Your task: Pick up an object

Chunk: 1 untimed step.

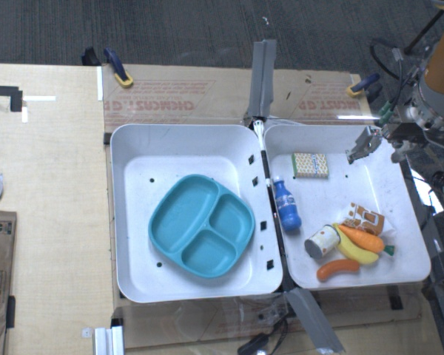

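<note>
My gripper (377,147) hovers over the upper right corner of the right bin (407,198), open, with nothing between its fingers. Below it in that bin lie a beige and green sponge (310,165), a blue bottle (286,205) against the left wall, a small grey can (322,242), a carrot (365,239), a yellow banana (358,252), an orange sausage (337,269) and a brown and white patterned block (365,217). The sponge is the nearest thing, a little to the gripper's left.
A teal divided plate (201,225) lies in the left bin (126,198). A grey divider post (263,80) rises between the bins at the back. Blue and yellow clamps (118,69) sit on the cardboard behind. Cables hang at the right edge.
</note>
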Each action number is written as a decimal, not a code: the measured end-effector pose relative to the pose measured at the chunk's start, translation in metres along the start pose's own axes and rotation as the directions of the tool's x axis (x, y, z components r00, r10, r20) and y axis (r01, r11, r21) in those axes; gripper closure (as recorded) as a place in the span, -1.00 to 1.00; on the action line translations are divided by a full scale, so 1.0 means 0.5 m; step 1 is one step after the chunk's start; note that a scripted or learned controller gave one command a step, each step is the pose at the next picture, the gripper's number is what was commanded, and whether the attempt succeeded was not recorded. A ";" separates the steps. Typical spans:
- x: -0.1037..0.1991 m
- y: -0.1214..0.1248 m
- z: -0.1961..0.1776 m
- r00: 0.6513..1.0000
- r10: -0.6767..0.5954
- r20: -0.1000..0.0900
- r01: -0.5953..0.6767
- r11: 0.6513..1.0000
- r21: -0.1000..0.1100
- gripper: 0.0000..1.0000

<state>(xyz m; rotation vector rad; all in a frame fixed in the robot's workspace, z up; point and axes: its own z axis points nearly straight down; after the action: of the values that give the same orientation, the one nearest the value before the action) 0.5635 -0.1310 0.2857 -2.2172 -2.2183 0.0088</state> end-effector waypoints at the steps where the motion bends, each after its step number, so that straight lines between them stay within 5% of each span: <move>1: 0.064 0.033 0.293 0.999 -0.046 -0.001 0.046 0.999 0.002 -1.00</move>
<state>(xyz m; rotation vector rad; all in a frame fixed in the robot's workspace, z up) 0.5791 -0.0990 0.1390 -2.1641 -2.2666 0.0096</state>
